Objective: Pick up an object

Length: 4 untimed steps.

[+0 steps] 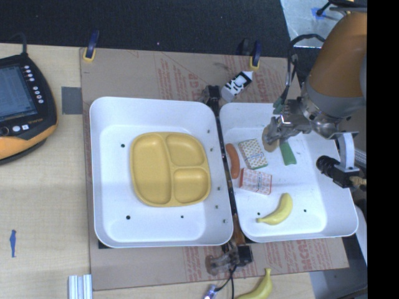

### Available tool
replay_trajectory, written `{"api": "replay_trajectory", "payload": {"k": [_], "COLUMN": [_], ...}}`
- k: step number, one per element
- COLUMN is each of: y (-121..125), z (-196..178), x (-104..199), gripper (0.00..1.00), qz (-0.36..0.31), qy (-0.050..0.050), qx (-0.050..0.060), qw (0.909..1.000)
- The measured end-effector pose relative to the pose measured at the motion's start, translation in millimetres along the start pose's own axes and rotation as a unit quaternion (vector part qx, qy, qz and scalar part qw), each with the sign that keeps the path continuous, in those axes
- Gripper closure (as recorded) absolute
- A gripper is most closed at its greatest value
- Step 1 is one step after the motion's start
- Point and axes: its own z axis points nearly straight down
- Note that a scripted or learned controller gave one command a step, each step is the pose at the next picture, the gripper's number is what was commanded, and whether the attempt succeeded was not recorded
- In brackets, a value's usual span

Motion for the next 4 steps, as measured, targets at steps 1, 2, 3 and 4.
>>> {"api": "replay_trajectory", "payload": {"k": [1, 2, 3, 4], "y": [4.4, -11.3, 21.6, 21.7], "z": [29.9, 37.2, 20.8, 37.3], "x": [56.8, 102.8, 59.3, 20.8], "gripper": [1.0, 1.0, 1.0, 1.0], "qz": [-0.001, -0.001, 0.002, 0.001], "qy": [-0.001, -0.001, -0.001, -0.001], "qx": [0.002, 0.002, 0.001, 0.002], "qw": [1.0, 1.0, 1.0, 1.0]}}
